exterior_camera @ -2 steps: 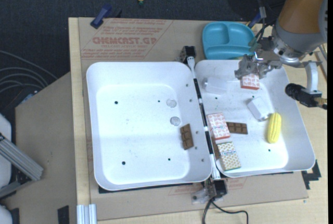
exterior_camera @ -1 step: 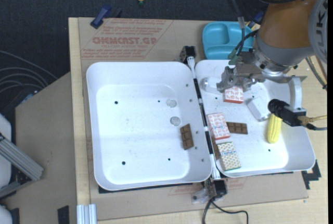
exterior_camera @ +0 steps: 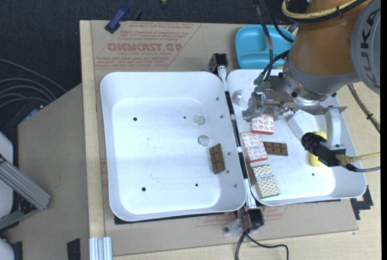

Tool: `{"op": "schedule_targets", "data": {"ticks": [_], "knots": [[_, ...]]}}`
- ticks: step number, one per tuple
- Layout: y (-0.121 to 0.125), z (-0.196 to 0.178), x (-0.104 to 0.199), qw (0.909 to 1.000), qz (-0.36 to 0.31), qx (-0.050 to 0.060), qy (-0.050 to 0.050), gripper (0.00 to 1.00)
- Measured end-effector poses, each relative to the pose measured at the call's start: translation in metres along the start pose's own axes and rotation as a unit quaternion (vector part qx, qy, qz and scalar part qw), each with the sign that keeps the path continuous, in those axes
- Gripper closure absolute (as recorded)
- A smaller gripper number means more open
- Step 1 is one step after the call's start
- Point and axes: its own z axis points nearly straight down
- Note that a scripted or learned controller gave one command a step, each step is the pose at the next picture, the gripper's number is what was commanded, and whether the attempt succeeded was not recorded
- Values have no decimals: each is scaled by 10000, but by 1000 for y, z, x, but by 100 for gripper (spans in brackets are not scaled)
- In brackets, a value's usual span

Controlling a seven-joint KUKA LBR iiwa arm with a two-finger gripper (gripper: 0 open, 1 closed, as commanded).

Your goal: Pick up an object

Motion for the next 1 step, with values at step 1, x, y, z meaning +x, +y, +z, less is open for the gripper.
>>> {"op": "schedule_targets", "data": {"ticks": [1], "knots": [[33,3,2,10000,-2,-20,-3,100]]}}
